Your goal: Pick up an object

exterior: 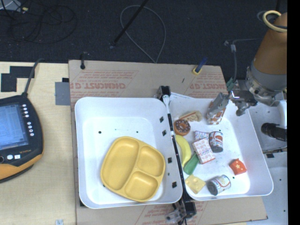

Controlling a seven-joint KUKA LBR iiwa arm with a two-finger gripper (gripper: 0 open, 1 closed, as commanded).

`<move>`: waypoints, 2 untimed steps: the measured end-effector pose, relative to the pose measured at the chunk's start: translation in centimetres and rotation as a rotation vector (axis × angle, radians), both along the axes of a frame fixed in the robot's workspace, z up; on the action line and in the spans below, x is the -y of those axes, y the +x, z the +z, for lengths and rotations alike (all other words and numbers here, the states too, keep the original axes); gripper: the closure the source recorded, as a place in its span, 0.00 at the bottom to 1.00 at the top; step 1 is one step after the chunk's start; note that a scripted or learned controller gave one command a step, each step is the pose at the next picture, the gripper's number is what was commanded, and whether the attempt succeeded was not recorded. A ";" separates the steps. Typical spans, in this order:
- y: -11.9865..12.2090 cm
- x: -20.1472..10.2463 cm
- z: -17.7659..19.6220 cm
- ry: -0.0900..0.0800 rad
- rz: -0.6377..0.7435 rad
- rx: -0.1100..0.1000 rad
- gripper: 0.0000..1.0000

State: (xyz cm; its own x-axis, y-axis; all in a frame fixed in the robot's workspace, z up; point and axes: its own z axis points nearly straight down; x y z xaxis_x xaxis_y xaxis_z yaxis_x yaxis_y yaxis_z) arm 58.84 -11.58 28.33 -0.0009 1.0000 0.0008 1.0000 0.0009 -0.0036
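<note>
Hanging over the far part of the right bin point(262, 172), the gripper point(217, 108) slants down to the left; whether it is clenched or released cannot be told; a small orange-and-white object point(214, 120) sits just under its tip, long axis unclear; nearer lie a doughnut point(182, 126), a banana point(183, 149) running far to near, and a tipped can point(219, 183) lying left-right; the left bin point(89, 125) bears a yellow plate point(132, 168).

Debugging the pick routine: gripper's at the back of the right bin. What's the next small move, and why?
Probably a short straight lift to test the grasp. The gripper sits low at the right bin's far edge, over a small orange-and-white object. Whether that object is between the fingers cannot be told, so raising a little would show if it comes up.
</note>
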 end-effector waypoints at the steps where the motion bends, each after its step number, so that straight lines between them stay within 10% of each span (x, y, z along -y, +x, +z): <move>1: -3.7 -2.4 -11.9 0.003 -0.003 -0.013 0.00; 2: -0.8 4.1 -17.6 -0.001 0.000 0.004 0.00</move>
